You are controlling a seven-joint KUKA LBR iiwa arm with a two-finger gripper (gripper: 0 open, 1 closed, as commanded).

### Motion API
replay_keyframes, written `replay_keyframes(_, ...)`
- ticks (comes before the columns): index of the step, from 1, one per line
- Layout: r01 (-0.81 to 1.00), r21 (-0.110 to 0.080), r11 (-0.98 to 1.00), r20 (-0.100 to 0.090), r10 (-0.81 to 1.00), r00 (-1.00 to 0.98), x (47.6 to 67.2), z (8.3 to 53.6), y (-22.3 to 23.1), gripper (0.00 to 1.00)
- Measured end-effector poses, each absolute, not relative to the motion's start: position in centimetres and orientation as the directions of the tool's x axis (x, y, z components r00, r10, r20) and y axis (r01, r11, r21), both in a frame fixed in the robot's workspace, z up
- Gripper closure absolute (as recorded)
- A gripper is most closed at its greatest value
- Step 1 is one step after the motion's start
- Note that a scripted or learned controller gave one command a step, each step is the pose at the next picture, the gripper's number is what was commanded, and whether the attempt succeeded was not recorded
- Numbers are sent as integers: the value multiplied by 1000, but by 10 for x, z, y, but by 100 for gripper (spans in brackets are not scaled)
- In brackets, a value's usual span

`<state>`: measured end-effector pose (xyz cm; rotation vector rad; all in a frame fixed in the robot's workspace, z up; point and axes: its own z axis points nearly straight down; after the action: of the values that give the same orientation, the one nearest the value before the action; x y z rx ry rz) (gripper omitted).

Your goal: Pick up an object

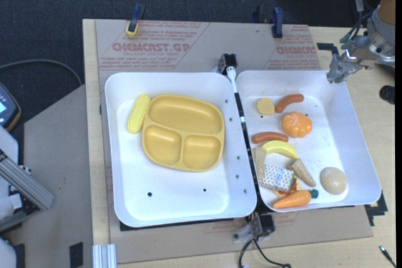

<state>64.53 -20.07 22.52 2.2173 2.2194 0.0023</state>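
The right bin (352, 135) holds several toy foods: a sausage (289, 100), a yellow round slice (266, 106), an orange tangerine (296, 124), a second sausage (269, 137), a banana (280, 149), a patterned cracker (277, 177), a bread wedge (303, 172), a carrot (293, 199) and a beige egg (333, 180). My gripper (336, 72) hangs over the far right corner of that bin, above its rim and well away from the food. Nothing shows under it.
The left bin (125, 172) holds a yellow divided tray (183, 132) with a corn cob (138, 113) beside its left edge. Clamps (132, 21) (277, 22) stand at the bench's back edge. A black divider (237, 116) runs between the bins.
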Motion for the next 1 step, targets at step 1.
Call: replay_keyframes(1,1000,-2,2,1,1000,-2,637,228,-159,100)
